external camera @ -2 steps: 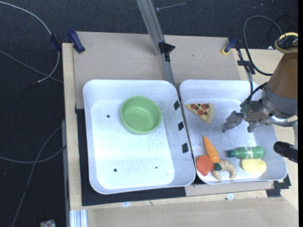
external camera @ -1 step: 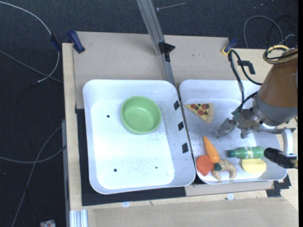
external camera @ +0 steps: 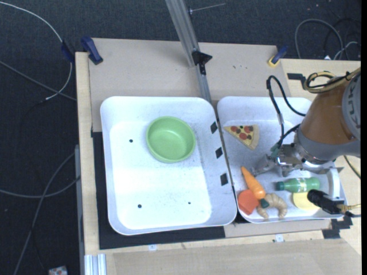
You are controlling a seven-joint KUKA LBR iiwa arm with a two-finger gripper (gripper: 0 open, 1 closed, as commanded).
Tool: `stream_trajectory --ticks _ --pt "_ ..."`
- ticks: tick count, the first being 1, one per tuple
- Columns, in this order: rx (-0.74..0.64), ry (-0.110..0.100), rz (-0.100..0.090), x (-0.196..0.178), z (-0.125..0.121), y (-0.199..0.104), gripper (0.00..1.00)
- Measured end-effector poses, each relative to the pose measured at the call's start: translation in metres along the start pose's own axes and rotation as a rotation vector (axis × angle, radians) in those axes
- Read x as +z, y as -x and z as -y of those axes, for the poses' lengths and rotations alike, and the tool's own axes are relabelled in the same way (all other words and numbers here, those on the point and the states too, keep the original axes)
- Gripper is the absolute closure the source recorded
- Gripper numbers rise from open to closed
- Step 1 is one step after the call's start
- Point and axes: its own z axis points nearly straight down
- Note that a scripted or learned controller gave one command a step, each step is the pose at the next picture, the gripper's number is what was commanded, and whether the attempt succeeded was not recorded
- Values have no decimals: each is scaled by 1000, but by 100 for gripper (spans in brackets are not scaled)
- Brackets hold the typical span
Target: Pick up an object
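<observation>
Left bin (external camera: pixel 114 171): wide open floor on the near and left sides; the sole obstacle is the green bowl (external camera: pixel 170 138), set toward the far right part.
Right bin (external camera: pixel 252 103): bare floor along the far edge and far left corner.
Pizza slice (external camera: pixel 243 134): lies flat, with free room on its far and near sides.
Near end of right bin: crowded; carrot (external camera: pixel 252 182), red piece (external camera: pixel 248 201), ginger root (external camera: pixel 274 205), green bottle (external camera: pixel 298 184) and yellow fruit (external camera: pixel 304 201) lie close together, with narrow gaps.
Arm (external camera: pixel 330 125): overhangs the right side of the right bin, covering the floor there.
Black cable (external camera: pixel 277 105): loops over the far right part.
Metal pole (external camera: pixel 183 24): slants over the divide between the bins at the far side.
</observation>
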Motion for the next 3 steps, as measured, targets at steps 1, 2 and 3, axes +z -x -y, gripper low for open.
stream_trajectory --ticks 1,2,3 --pt "1 12 1 -17 -3 0 100" --pt "-2 23 7 -62 0 -2 100" --pt "-2 24 8 -108 -3 2 100"
